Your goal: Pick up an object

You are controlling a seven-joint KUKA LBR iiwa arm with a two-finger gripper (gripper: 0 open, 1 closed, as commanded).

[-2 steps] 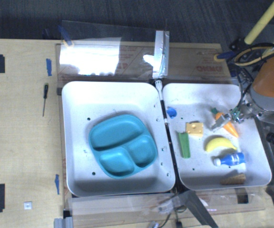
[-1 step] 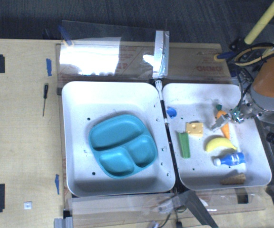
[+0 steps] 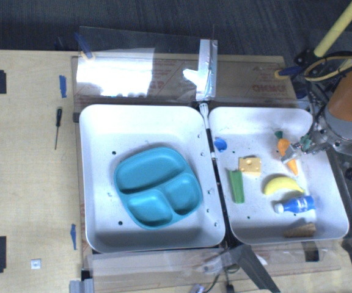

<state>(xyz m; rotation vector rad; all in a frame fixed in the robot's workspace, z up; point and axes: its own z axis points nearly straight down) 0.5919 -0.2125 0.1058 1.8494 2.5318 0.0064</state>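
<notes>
Toys lay scattered over the right bin [image 3: 341,224], while the left bin [image 3: 96,133] bore a blue divided plate [image 3: 157,187]. At the right bin's far right side the gripper [image 3: 304,144] hung low near the bin wall, beside an orange carrot-like toy [image 3: 283,146] and a second orange piece [image 3: 293,166] just below it; the wrist's orange band [image 3: 350,102] showed above it. How far the jaws stood apart could not be told at this size, and nothing could be seen held between them. Other candidates lay close by: a yellow banana [image 3: 282,184], a blue and white bottle [image 3: 296,205], a yellow cheese block [image 3: 250,165], a green stick [image 3: 236,185], a small blue piece [image 3: 220,144] and a brown piece [image 3: 300,230] near the front rim. The step in hand looked like the approach or the descent onto the orange toys, with the pick itself not yet shown as done. The next move would call for centring over one orange piece, closing squarely on it without nudging it against the wall, then lifting straight up clear of the neighbours.
</notes>
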